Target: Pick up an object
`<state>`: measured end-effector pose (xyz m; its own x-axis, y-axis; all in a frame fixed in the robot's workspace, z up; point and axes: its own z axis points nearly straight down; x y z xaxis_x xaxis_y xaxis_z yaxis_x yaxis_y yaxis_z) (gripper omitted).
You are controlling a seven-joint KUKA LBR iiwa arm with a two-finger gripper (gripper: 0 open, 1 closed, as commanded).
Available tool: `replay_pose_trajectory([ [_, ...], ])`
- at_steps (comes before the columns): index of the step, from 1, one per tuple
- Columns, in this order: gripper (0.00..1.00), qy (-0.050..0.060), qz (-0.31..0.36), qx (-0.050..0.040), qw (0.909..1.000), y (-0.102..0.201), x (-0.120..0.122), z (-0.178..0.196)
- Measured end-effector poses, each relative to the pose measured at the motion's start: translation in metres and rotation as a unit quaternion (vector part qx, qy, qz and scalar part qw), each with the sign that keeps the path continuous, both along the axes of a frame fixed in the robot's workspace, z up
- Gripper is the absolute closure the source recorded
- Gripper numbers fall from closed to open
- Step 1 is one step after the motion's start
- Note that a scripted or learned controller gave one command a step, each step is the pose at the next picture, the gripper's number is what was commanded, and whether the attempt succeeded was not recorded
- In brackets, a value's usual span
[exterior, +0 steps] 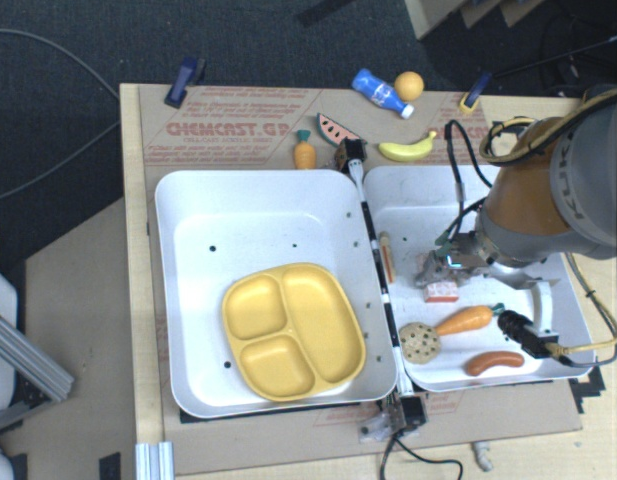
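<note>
My gripper (443, 273) is low in the right bin (408, 203), just above a small red-and-white item (442, 291) lying on the bin floor. A toy carrot (464, 320) lies just below it, a round cookie (420, 341) to its lower left, and a red sausage (494, 363) near the front edge. The grey arm with its orange band (523, 203) comes in from the right and hides the bin's right part. Nothing shows plainly between the fingers.
The left bin (188, 208) holds a yellow divided plate (291, 330). Behind the bins on the bench lie a banana (408, 148), a watermelon slice (333, 128), a small carrot (305, 154), a blue bottle (380, 91) and an orange (410, 84).
</note>
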<state>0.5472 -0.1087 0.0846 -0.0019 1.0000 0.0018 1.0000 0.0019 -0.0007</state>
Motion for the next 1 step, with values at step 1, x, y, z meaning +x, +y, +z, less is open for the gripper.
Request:
replay_pose_trajectory([
  [1, 1.0, -0.001, 0.0, -0.0005, 1.0, 0.0689, 0.0187, 0.1005],
])
